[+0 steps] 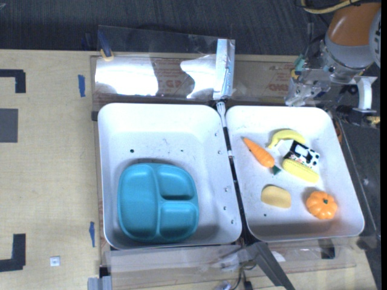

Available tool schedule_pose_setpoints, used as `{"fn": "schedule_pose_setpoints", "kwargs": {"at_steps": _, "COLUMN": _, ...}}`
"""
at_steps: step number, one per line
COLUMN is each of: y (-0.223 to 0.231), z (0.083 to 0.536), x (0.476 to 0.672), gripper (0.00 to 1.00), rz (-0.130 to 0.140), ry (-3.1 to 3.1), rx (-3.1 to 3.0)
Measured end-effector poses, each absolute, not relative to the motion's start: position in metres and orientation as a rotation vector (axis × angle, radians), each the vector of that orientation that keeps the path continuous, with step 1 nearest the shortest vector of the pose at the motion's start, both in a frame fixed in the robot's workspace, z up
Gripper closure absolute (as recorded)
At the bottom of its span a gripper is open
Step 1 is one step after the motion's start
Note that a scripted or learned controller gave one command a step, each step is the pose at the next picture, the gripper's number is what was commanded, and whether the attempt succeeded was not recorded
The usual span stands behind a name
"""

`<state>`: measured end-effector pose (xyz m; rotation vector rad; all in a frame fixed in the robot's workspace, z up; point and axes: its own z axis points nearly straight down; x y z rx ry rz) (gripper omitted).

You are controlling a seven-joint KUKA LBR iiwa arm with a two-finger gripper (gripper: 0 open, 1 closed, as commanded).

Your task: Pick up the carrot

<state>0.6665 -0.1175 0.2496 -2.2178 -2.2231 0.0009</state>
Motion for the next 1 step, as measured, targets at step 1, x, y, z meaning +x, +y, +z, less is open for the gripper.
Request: {"fn": "schedule_pose_setpoints", "kwargs": {"at_steps": 1, "y": -0.124, "z": 0.1616, "x": 0.666, "gripper": 0.0, "rz": 0.007, "ry": -1.934, "rx": -2.469}}
